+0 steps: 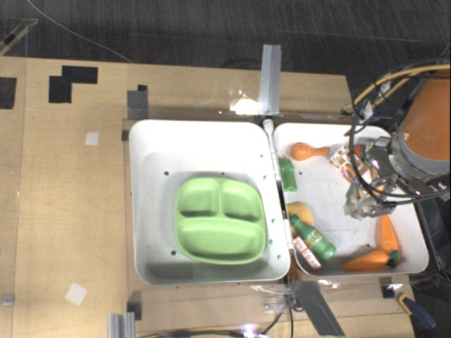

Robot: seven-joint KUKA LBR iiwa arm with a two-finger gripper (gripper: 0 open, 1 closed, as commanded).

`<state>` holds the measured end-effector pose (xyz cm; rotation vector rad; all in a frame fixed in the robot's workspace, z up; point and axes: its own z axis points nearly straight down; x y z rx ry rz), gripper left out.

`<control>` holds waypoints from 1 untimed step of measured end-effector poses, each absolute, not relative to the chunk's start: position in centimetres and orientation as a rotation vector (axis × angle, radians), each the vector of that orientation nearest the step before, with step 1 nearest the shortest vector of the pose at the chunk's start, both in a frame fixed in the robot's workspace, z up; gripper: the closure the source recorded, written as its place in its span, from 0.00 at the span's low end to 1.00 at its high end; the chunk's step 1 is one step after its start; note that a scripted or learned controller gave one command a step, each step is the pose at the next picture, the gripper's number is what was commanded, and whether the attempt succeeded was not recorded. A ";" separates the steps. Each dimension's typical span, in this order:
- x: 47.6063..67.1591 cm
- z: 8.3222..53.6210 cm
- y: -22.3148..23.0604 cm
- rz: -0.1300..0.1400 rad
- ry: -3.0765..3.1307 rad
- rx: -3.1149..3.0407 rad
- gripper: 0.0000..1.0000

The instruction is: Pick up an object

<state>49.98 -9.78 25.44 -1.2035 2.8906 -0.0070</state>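
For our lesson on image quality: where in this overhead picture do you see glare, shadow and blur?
Camera view: glare whitens the bench edge by the metal post behind the bins; the green tray casts a soft shadow toward the near wall of the left bin; the hand above the right bin looks slightly soft, its fingers hard to make out; the carrots stay fairly sharp.

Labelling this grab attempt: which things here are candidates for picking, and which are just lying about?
Candidates, right bin:
green bottle
two carrots
orange pin-shaped toy
green block
gripper above them

Lying about:
green divided tray in left bin
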 end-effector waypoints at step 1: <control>55.8 26.8 -7.0 -0.003 2.950 -1.049 1.00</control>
